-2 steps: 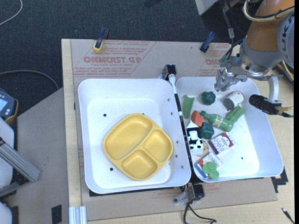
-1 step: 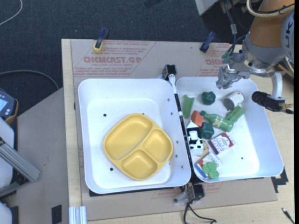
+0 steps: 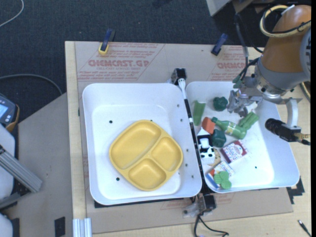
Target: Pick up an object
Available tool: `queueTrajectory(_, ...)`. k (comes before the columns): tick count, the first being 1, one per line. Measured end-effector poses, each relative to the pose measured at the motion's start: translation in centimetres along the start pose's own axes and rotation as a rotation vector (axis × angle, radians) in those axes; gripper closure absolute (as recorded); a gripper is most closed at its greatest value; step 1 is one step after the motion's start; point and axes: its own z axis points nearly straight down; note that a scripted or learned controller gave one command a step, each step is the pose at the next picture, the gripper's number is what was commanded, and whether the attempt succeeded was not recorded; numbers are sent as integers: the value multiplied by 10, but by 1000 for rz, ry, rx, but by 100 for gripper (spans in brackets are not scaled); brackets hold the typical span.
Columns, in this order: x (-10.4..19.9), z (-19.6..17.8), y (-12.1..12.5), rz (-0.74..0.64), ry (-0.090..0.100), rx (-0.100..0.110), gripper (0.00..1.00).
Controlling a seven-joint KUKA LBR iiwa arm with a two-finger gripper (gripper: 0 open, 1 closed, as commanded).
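Gripper (image 3: 240, 101) sits low over the far end of the right bin (image 3: 276, 174), hanging beneath the grey wrist and its orange band, right among the toys heaped there. Whether the claw is apart or closed I cannot tell; the metal parts blur together from this slant, and nothing can be made out between them. So nothing counts as picked up yet. My read: the approach is made, while the grasp and the lift are both left to do.

Closest candidate looks to be the green bottle (image 3: 238, 126), lying on its side just below the claw. Its long axis runs on a diagonal, one end up toward the gripper at upper right, the other down to the lower left, where it meets the orange-red piece (image 3: 209, 124). Which end is the neck is hard to say.

Around it, a dark green lump (image 3: 220, 102) sits just left of the claw, a light green block (image 3: 198, 112) rests against the dividing wall, and a red-and-white packet (image 3: 233, 151) lies nearer the front of the bin, with a small green bit (image 3: 223, 180) at the front edge.

Over in the left bin (image 3: 98, 132), the yellow divided tray (image 3: 146, 155) lies flat, well apart from the arm.
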Motion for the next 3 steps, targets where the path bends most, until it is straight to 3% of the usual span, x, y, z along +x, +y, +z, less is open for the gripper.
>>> queueTrajectory(2, 34, -16, -95, -2, 1, -1, 100)
queueTrajectory(3, 35, 0, -94, 0, 0, -1, 100)
